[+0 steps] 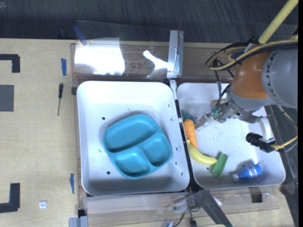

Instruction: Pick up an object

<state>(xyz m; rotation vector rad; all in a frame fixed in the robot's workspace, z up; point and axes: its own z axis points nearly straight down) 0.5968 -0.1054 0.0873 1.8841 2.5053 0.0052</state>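
In the right bin (pixel 265 160) an orange carrot (pixel 190 131) lies along the left wall, with a yellow banana (pixel 200 156) just below it. A green block (pixel 219 164) leans at the banana's right end. A blue and white object (pixel 248 171) rests near the bin's lower right corner. My gripper (pixel 209 117) reaches in from the right and hangs low, just right of the carrot's top. Its fingers stand slightly apart with nothing between them.
The left bin (pixel 90 103) holds a blue divided plate (pixel 137 144). A black cable end (pixel 258 140) hangs over the right bin's right side. A clear plastic sheet (pixel 123 58) and a metal post (pixel 175 51) stand behind the bins. A screwdriver (pixel 60 97) lies on the bench at left.
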